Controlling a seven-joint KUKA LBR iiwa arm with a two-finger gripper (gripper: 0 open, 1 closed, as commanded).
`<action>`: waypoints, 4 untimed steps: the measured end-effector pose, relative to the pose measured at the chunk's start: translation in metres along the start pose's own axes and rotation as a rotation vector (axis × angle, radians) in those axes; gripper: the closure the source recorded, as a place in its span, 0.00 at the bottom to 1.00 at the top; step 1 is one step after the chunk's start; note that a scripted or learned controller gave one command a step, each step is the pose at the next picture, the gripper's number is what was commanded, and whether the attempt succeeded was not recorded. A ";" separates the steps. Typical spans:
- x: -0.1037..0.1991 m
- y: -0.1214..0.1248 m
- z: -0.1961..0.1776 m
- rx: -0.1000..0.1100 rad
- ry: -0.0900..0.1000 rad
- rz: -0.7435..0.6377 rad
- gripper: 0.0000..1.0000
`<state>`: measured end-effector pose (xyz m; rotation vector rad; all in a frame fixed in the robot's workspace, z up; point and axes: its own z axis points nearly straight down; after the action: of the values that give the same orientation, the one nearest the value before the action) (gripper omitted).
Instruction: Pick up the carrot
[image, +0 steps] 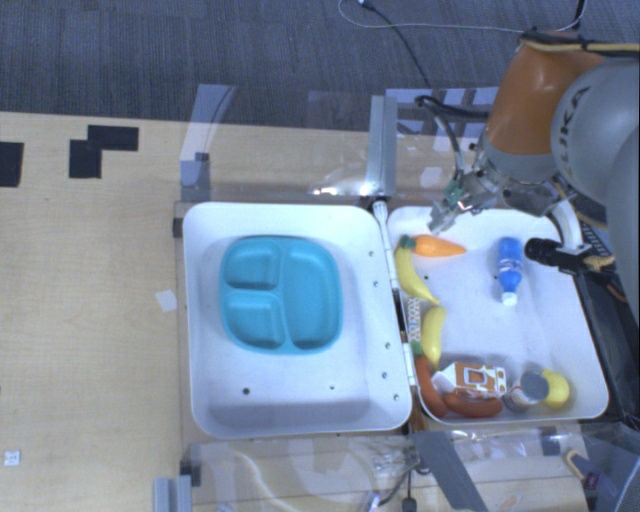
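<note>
Camera view looks down on two white bins side by side. The carrot (440, 248) lies flat in the right bin (560, 330), up near its 11 o'clock corner, with its green end toward the wall between the bins and its thin orange tip pointing to 3 o'clock. The gripper (447, 212) hangs just above the carrot, a little toward 12 o'clock from it, and I cannot tell if it is open or closed, because it is small and shiny here. Nothing sits between its tips that I can see, so I would say the carrot is not picked up yet. The arm (555, 95) comes in from 2 o'clock, likely so it can drop right onto the carrot. A banana (412, 277) lies touching or almost touching the carrot at its 7 o'clock side, and the bin's back wall is close at 12 o'clock, so that corner is tight. There is more open floor at 4 o'clock of the carrot, between it and the blue bottle (509, 268). More toys crowd the bin's 6 o'clock edge: a red box (470, 385) and a yellow thing (553, 389). The left bin (300, 405) holds a blue plate (281, 294) and has lots of room around it.
</note>
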<state>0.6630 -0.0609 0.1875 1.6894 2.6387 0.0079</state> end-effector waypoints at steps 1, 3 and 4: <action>-0.027 -0.045 0.046 0.005 0.001 0.286 1.00; -0.028 -0.004 0.082 0.000 -0.003 1.145 1.00; 0.037 0.009 0.001 0.005 -0.001 1.422 1.00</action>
<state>0.6560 -0.0234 0.1865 3.0090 0.8988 0.0074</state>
